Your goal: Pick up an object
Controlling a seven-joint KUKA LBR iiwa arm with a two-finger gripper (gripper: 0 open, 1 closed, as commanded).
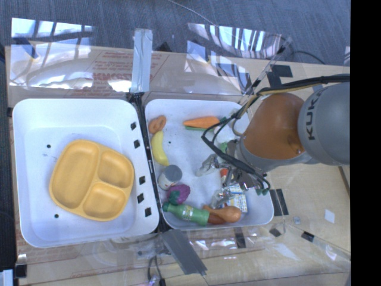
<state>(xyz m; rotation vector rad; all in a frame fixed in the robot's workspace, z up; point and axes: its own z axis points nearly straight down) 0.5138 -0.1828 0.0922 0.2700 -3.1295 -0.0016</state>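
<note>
My gripper (218, 179) hangs low over the middle right of the right bin (196, 109), below the arm's orange band (274, 127). Its two silvery fingers stand apart, open, with nothing clearly held between them. A small red piece (224, 173) lies just by them, and a white and blue packet (237, 199) sits right below. Nearby objects are a carrot (202, 122), a yellow banana (159, 148), a grey round piece (172, 173), a purple piece (178, 192), a green bottle (187, 213) and a brown-orange item (226, 214).
The left bin (30, 121) holds a yellow divided plate (90, 179). A small orange-brown item (157, 124) lies at the right bin's far left corner. Black cables (223, 137) loop off the wrist over the bin. Cardboard and tape surround both bins.
</note>
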